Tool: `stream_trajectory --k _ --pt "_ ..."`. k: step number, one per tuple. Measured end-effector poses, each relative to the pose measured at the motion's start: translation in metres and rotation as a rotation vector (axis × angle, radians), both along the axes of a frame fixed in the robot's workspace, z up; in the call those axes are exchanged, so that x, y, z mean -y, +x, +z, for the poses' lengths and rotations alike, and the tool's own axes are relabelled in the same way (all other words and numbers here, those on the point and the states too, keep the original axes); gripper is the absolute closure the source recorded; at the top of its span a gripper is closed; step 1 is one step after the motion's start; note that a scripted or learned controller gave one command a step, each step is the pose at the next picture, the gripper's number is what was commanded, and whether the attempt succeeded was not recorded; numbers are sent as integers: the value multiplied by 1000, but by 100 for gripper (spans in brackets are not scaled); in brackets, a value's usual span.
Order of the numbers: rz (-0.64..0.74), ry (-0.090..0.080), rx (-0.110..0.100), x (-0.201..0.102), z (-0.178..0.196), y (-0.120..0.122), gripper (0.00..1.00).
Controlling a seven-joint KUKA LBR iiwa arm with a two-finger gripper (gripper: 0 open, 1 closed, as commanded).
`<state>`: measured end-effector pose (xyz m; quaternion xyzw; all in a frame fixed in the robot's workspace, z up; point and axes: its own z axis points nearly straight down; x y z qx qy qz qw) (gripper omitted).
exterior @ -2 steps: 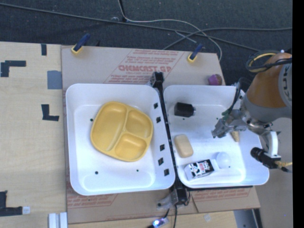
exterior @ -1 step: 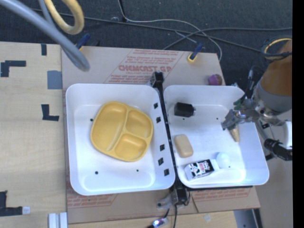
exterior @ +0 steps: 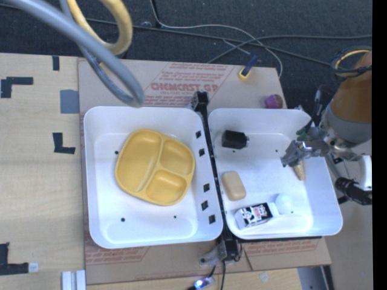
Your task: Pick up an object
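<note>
My gripper hangs over the right side of the right bin, reaching in from the right under the orange-banded wrist. A small tan piece lies just below and beside it; whether they touch I cannot tell. Further left in this bin are a black block near the back, a tan oval bar in the middle, and a white bottle with a black-and-white label lying near the front.
The left bin holds a yellow divided plate. A black divider runs between the bins. A grey hose and a yellow hose cross the upper left. A purple object lies behind the right bin.
</note>
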<state>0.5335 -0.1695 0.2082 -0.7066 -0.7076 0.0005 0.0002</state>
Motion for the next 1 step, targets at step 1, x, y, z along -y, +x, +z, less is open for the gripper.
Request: stream_trajectory --k 1 --pt "6 2 1 -62 -1 13 100"
